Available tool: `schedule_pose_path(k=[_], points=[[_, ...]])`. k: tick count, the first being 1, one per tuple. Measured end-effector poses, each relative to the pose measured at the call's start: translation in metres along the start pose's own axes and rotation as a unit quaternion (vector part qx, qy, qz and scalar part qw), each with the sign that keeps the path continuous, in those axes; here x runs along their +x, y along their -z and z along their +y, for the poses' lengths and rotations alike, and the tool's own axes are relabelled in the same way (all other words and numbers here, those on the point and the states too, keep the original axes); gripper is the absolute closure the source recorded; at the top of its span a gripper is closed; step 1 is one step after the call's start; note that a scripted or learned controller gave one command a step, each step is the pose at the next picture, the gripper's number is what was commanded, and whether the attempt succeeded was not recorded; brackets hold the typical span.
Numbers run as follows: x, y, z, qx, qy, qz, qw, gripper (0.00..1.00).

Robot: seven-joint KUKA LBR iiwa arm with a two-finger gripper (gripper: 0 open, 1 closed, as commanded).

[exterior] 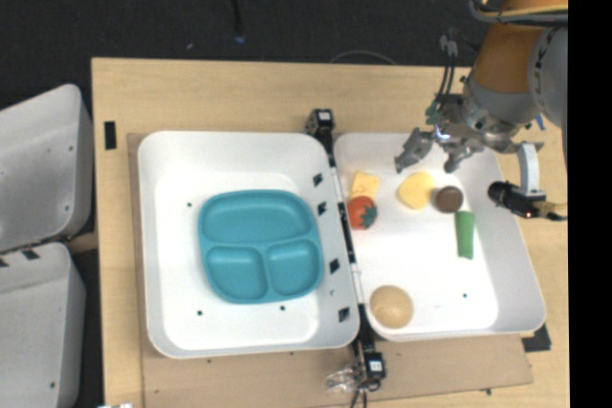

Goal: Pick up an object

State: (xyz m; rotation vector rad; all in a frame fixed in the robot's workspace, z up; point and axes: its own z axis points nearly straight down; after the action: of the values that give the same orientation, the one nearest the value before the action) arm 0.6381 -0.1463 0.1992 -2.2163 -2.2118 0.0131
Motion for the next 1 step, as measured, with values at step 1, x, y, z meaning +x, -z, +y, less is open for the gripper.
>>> schedule_pose_path(k=[1], points=[[0.0001,0.0092,0.0029,-0.007,0.001,-0.001,1.0000,0.00]])
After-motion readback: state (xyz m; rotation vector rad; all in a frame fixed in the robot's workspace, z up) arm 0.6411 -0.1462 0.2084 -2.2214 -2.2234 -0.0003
